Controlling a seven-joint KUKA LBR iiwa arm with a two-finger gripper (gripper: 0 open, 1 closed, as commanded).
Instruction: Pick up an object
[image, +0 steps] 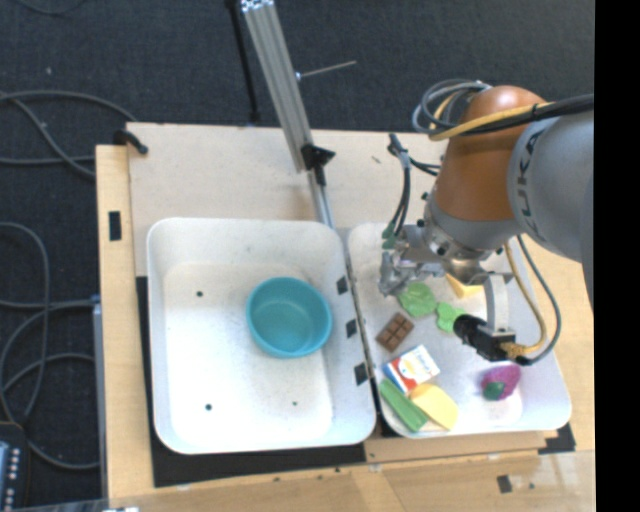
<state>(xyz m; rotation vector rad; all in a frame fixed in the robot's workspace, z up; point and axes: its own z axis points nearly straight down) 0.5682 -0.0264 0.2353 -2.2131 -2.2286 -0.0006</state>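
The gripper (403, 272) hangs low in the right bin (545, 400) — right above a green toy (416, 299) (maybe touching it). I cannot tell its grip. A blue bowl (289, 316) sits in the left bin (180, 300).

Grey arm (560, 170), orange band, looping yellow-and-grey cables
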